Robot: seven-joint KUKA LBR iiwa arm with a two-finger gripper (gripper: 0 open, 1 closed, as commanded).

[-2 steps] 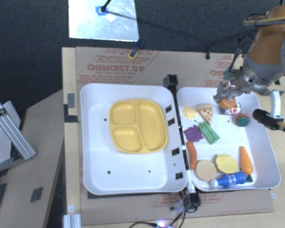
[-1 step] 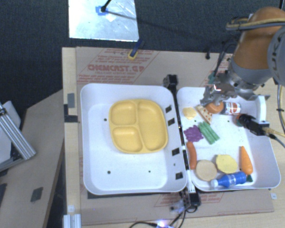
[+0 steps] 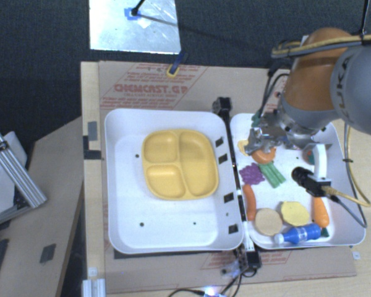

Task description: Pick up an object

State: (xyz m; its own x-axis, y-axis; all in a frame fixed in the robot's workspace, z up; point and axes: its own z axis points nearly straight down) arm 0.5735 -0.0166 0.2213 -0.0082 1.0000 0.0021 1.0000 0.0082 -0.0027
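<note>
My gripper [image 3: 258, 142] hangs low over the back left part of the right bin [image 3: 353, 225]. An orange piece [image 3: 264, 156] lies directly under it, touching or nearly touching. Just in front lie a purple bunch of grapes [image 3: 251, 174] and a green stick [image 3: 274, 176]. Further forward are a red-orange sausage shape [image 3: 250, 202], a tan round disc [image 3: 268, 221], a yellow round slice [image 3: 295, 213], an orange carrot [image 3: 321, 211] and a blue bottle [image 3: 300, 234] on its side. A small yellow bit [image 3: 242, 146] shows left of the gripper.
The left bin [image 3: 120, 166] holds a yellow divided plate [image 3: 176, 164]. A black-clipped wall [image 3: 233, 166] separates the bins. The grey arm [image 3: 334, 79] covers the right bin's back right. A white item [image 3: 319, 158] lies near the arm.
</note>
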